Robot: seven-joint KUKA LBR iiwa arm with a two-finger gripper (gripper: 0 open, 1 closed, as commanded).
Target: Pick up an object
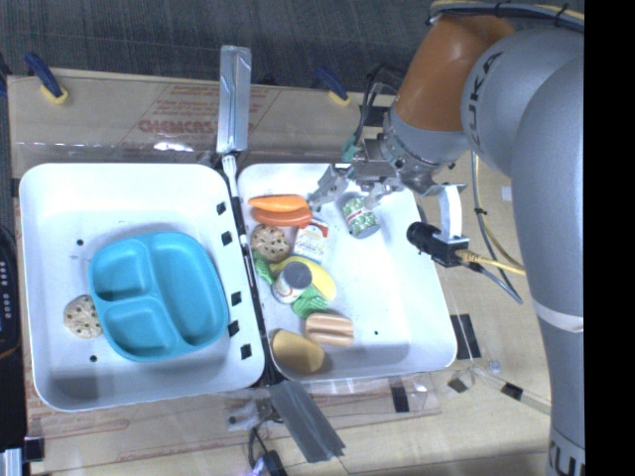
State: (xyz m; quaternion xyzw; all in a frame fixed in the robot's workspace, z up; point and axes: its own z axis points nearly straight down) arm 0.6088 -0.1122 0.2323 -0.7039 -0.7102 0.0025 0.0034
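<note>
Right bin point(417, 296), small can point(360, 216) between jaws point(349, 194)

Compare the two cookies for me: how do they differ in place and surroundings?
The left-bin cookie lies alone on white floor beside the blue tray; the right-bin cookie sits crowded among toy foods under the orange carrot. Both are round, tan and speckled.

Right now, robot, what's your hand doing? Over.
Hand up over right bin, small can between its fingers. Food pile below, left side. Blue tray and cookie in left bin.
</note>
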